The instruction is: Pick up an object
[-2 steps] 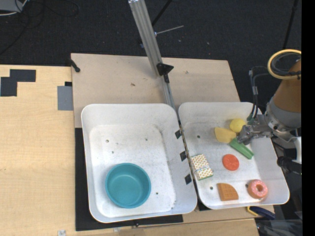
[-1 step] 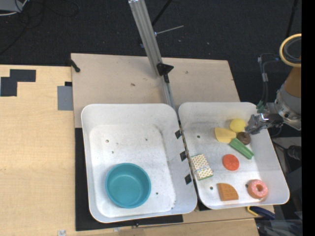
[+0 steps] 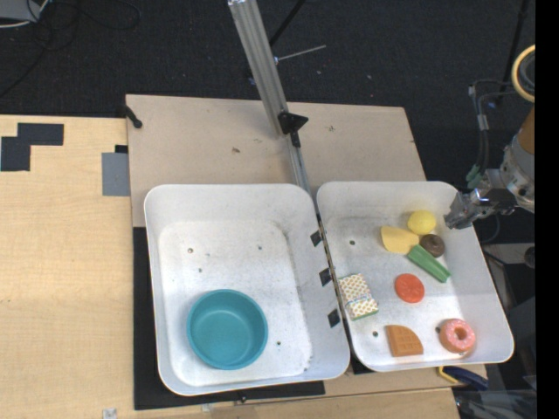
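Gripper (image 3: 460, 209) at right bin's (image 3: 384, 195) 2 o'clock rim, nothing seen in it; jaw width can't tell; nearest pick, yellow ball (image 3: 422, 222), sits just at its 8 o'clock; suggest centring over ball, descending straight, avoiding brown piece (image 3: 432, 245).

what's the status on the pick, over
Gripper at right bin's far right rim, holding nothing seen. Nearest: yellow ball, brown piece. Toys crowded together.

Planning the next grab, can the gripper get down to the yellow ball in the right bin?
Probably yes: the gripper hovers at the bin's right rim, the yellow ball sits close by, uncovered.
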Controlling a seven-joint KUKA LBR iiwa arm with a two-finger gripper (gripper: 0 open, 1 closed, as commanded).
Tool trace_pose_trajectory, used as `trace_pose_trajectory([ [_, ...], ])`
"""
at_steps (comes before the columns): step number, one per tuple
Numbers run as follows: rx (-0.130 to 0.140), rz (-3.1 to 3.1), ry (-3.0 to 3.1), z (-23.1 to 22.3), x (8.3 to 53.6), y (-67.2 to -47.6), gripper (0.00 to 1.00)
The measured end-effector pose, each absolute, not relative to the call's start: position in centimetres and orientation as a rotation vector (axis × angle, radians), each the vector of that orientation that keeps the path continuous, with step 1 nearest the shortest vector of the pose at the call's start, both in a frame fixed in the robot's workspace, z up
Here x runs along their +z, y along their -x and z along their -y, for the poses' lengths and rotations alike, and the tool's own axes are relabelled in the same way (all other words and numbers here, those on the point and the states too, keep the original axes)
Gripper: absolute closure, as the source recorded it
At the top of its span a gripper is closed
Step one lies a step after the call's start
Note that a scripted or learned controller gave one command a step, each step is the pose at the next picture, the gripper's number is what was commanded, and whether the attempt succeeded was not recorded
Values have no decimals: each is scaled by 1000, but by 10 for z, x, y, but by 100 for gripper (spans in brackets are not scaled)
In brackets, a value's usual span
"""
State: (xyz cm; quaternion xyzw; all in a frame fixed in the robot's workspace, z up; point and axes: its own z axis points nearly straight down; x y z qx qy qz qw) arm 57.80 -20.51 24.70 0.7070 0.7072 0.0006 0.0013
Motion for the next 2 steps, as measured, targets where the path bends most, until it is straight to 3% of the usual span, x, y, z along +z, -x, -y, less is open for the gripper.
trace_pose_trajectory([
  [2, 0, -2227, -2218, 108, 241, -611, 100],
])
